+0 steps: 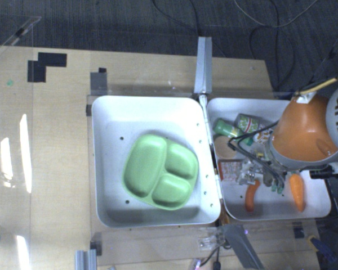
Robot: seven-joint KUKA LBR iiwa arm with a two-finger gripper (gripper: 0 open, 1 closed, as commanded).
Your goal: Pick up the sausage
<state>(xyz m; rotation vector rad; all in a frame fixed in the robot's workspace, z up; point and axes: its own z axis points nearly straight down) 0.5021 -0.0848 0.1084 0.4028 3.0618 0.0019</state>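
Observation:
The sausage [250, 198], short and reddish-brown, lies upright in the picture near the front wall of the right bin [321, 210]. My gripper [253, 177] hangs under the orange wrist band, directly over the sausage's far end and touching or nearly touching it. The wrist and cables hide the gripper's tips, and I cannot see whether the sausage is held.
An orange carrot [296, 192] lies right of the sausage. A green can [249, 121], a green bottle [226, 129] and a red-and-white packet [230, 169] sit in the right bin's left and back parts. The left bin [107, 117] holds a green divided plate [161, 170].

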